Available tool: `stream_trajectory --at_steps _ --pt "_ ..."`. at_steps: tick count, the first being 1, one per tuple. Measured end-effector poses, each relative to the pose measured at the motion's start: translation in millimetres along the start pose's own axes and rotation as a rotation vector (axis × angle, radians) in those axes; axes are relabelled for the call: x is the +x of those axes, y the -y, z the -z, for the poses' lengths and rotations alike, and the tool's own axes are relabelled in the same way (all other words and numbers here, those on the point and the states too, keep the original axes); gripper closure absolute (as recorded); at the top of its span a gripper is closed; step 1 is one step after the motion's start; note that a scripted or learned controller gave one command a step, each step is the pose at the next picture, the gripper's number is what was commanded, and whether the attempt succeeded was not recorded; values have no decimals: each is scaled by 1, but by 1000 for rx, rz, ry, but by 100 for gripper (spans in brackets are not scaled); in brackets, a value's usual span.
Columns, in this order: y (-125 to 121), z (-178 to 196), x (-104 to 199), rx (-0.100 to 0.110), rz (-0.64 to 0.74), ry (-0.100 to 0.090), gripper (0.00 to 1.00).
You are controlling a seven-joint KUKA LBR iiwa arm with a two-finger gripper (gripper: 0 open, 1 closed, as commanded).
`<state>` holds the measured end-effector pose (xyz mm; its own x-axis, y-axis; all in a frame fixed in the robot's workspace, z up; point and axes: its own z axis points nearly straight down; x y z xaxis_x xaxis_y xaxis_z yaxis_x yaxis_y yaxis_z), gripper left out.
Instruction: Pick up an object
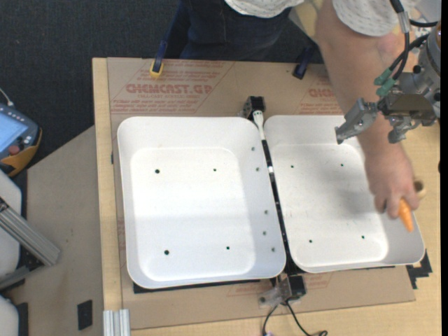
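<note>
The gripper (369, 126) is seen above the right bin (315, 254) near its far right corner, fingers spread apart with nothing between them. An orange object (406, 215) (blurred, carrot-like) is held in a person's hand (392, 180) over that bin's right rim. Red lettering (168, 88) reading "GICHICAST G.P", only partly legible, is printed on the cardboard (210, 306) beyond the left bin (133, 208).

Two smooth, matt white plastic bins, left (136, 208) and right (329, 257), on a matt brown cardboard sheet (210, 82) printed in red, over dark rough carpet-like floor (63, 26); dull grey metal on the hand (371, 126).
</note>
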<state>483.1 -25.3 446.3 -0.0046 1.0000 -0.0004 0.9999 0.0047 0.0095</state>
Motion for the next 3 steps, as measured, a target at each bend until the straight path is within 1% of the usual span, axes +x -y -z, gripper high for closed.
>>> stream_trajectory --at_steps 1,2,3 --pt "0 7 -2 5 -3 1 100" --pt "-38 -163 20 22 -4 -1 100" --pt "-57 -159 72 7 1 -2 100"
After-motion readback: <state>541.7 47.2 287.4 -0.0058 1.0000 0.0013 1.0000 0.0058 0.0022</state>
